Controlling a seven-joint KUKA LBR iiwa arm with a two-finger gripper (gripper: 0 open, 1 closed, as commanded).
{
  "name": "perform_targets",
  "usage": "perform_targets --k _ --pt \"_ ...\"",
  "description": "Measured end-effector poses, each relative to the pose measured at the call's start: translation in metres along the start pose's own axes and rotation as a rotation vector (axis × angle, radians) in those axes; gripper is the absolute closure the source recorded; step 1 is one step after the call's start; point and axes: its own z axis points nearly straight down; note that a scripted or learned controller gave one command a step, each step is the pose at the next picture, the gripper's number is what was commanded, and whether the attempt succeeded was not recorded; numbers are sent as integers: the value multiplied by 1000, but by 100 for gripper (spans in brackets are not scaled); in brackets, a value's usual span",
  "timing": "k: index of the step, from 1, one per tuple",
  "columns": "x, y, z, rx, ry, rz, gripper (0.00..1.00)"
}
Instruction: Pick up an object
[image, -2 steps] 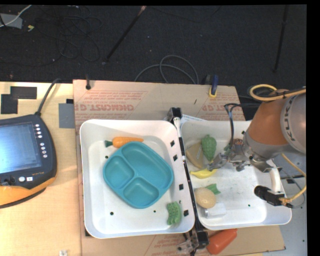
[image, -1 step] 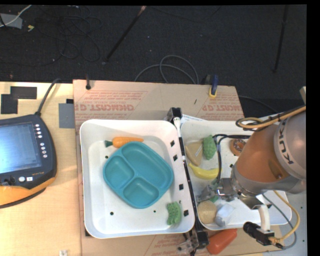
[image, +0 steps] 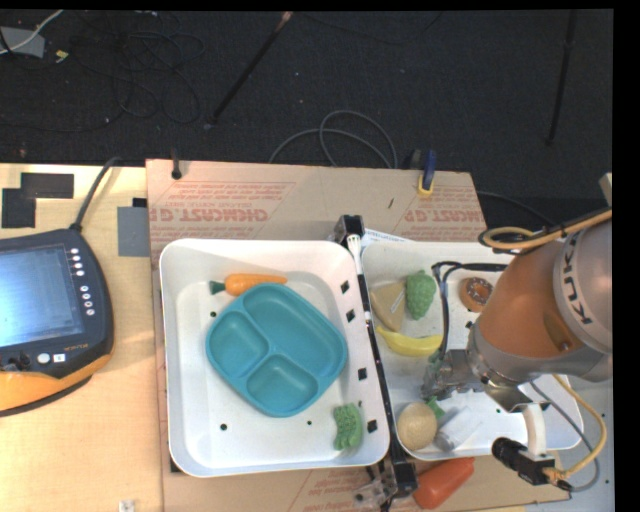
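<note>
The gripper (image: 437, 383) hangs low in the right bin (image: 560, 440), just below the banana (image: 408, 343), which lies against the bin's left wall with its long axis running roughly left to right, ends curling upward. A pale round ball (image: 417, 425) sits just below the gripper, close to touching it. A green leafy vegetable (image: 421, 294) stands above the banana, on a pale wedge (image: 388, 303). Whether the gripper is open or shut cannot be told from here, and nothing is seen held. The arm (image: 545, 300) reaches in from the right, its orange band over the bin's middle, wrist bent down toward the banana's side.

In the left bin (image: 190, 400), away from the banana, lie a blue divided plate (image: 276, 348), a carrot (image: 253, 283) and a broccoli (image: 347, 427).
</note>
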Motion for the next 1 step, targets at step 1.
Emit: perform_targets --k 1 --pt "0 0 0 0 0 0 0"
